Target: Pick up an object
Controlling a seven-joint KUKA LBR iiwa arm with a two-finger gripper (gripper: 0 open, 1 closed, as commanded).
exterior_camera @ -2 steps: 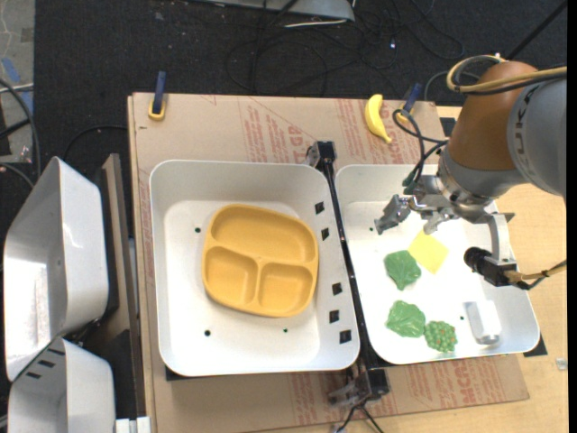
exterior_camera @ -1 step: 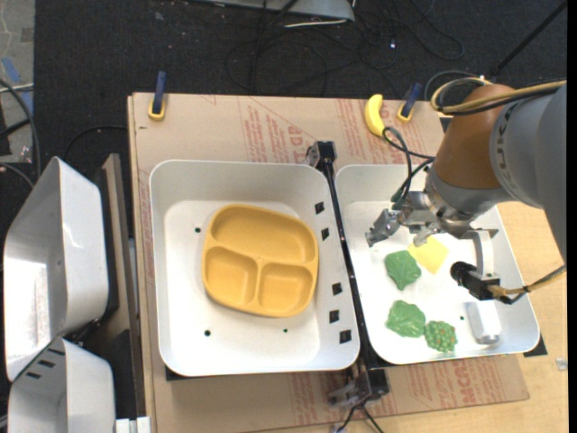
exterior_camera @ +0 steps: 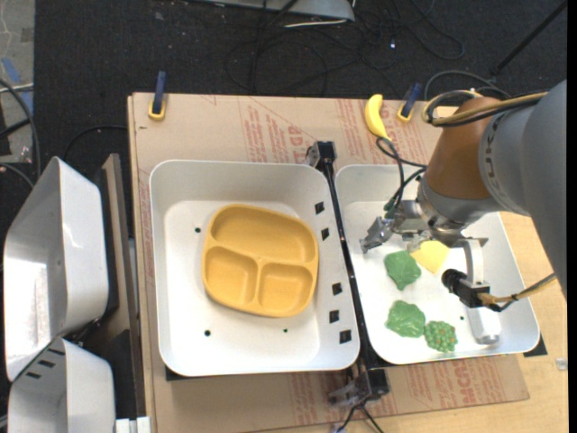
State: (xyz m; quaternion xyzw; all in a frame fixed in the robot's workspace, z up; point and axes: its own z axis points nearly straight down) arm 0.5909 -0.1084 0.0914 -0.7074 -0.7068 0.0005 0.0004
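Observation:
My gripper hangs low over the left part of the right bin, on the grey arm that comes in from the right. Just right of it lies a yellow lump, partly under the wrist. A green piece lies directly below the gripper, close to it but apart. Nearer the front of that bin are a second green piece and a knobbly green ball. I see nothing held in the gripper.
The left bin holds a yellow divided plate. A black divider strip runs between the bins. Clamps sit on the board's far edge, with a yellow banana-shaped item beside one.

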